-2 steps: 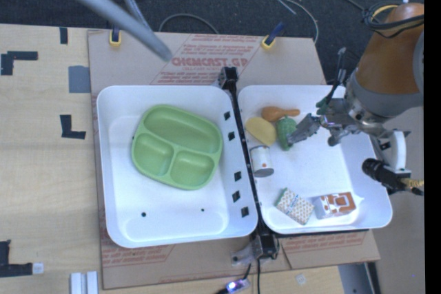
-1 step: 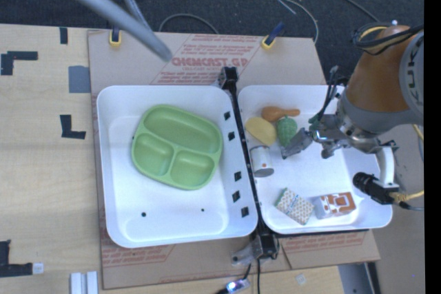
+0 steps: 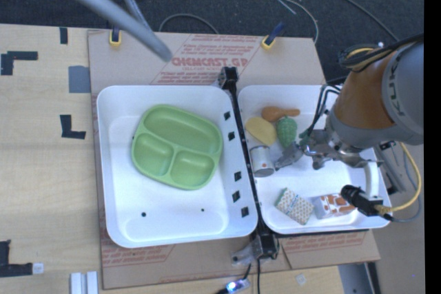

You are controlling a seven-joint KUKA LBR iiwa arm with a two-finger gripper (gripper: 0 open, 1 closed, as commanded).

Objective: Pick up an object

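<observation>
Two bins: white, shallow, side by side on a cardboard sheet [image 3: 207, 58].
Left bin [image 3: 114, 169]: one green plate [image 3: 178, 147], glossy, three compartments, rounded corners.
Right bin [image 3: 303, 220]: orange carrot shape [image 3: 279, 112], yellow piece [image 3: 260, 130], bumpy green piece [image 3: 286, 131] near far edge; grey cylinder [image 3: 262, 160] by divider; patterned packet [image 3: 294, 206], small carton [image 3: 331, 204] at near edge.
Gripper [image 3: 293, 156]: over right bin centre, beside cylinder; grip state unclear.

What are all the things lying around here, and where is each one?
Plate: one, green, three compartments, left bin.
Left bin: one, white.
Right bin: one, white.
Carrot-like piece: one, orange, top of right bin.
Yellow piece: one, beside it.
Green piece: one, right of the yellow.
Can: one, silver, near divider.
Patterned packet: one, bottom of right bin.
Small carton: one, orange-white, beside packet.
Gripper: one, grey, over right bin.
</observation>
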